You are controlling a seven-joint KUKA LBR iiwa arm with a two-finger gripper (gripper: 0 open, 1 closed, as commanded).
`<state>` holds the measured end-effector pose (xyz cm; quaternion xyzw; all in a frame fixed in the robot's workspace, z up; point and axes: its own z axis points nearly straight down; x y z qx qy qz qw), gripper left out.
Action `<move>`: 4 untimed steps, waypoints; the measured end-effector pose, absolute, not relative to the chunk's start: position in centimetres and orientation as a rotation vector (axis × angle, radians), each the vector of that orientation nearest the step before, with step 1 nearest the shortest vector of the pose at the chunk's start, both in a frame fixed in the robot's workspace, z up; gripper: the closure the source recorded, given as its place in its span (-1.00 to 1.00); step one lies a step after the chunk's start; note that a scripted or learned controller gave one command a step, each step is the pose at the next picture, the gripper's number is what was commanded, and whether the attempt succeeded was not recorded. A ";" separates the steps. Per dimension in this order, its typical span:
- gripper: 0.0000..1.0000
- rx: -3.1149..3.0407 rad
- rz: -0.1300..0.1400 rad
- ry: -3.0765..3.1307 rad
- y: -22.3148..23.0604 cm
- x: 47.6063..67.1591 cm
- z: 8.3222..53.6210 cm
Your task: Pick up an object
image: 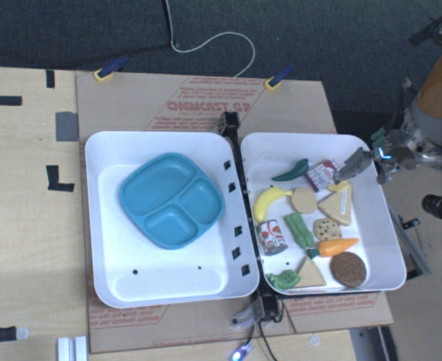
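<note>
While the two-finger gripper (362, 164) hovers with fingers apart and nothing between them, the pale wedge-shaped toy cheese slice (340, 204) lies just below-left, long axis running toward it.

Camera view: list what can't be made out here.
- Tool: small and blurred over the right bin's far corner; finger state unclear.
- Arm: cut off by the right edge.
- Small packet: label too small to read.
- Can: print too small.

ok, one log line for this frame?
phase: approach | gripper: over right bin's far right corner, nothing seen held | nearest: cheese wedge, red packet | left bin: blue divided plate
</note>
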<state>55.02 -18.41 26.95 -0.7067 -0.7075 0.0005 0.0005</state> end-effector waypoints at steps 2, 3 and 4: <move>1.00 -2.221 0.002 -2.224 -18.9 49.3 41.0; 1.00 -2.232 -0.005 -2.228 -22.4 48.4 50.8; 1.00 -2.215 -0.005 -2.233 -14.9 48.5 53.7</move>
